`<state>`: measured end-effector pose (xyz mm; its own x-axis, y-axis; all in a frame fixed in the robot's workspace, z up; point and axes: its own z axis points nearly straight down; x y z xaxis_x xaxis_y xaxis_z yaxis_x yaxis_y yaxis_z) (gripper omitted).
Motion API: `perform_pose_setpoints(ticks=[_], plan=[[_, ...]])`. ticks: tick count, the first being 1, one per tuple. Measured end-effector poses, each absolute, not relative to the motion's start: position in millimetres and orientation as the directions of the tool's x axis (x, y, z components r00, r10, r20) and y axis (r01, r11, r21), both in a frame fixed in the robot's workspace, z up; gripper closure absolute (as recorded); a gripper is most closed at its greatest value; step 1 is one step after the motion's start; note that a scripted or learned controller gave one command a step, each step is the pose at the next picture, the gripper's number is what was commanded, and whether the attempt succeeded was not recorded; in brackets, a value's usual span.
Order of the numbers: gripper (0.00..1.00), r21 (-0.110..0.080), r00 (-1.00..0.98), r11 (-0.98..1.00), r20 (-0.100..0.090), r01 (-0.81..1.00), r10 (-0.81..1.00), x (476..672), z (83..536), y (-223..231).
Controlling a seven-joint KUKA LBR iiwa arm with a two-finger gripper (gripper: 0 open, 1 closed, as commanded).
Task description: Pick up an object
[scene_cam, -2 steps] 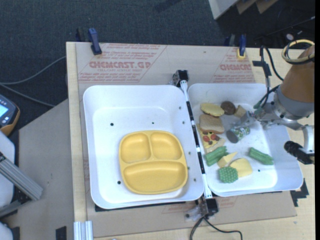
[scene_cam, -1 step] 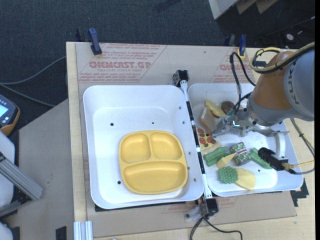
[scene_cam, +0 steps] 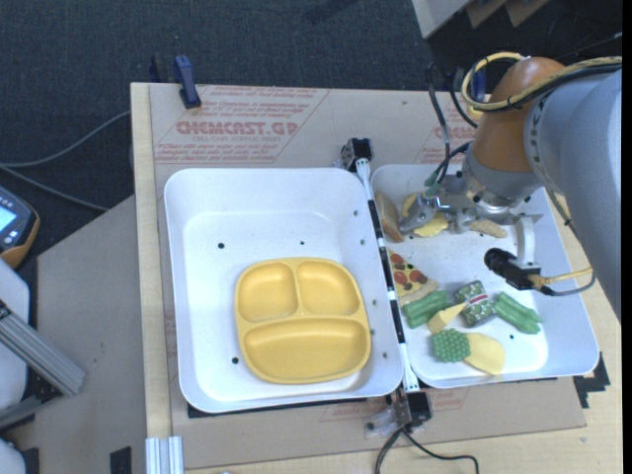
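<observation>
The right bin holds several small toy foods. Among them are a pizza slice, a green pickle, a dark green packet, a round green piece and a yellow wedge. My gripper hangs low over the far left part of that bin. It sits right above a yellow piece and a tan piece. The wrist hides the fingertips.
The left bin carries a yellow divided plate near its front. A black clip sits at the far end of the wall between the bins. The grey arm covers the right bin's far right corner. A blue clamp grips the bench's far edge.
</observation>
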<state>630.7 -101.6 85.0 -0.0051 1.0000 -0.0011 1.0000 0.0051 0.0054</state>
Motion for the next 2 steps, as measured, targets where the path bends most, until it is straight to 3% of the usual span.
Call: perform_pose_setpoints(ticks=[1,2], plan=[[0.0,-0.012,0.001,-0.001,-0.002,1.0,1.0,664.8,83.4,-101.0],[1.0,-0.013,0.001,-0.001,-0.003,1.0,1.0,663.6,93.6,-101.7]])
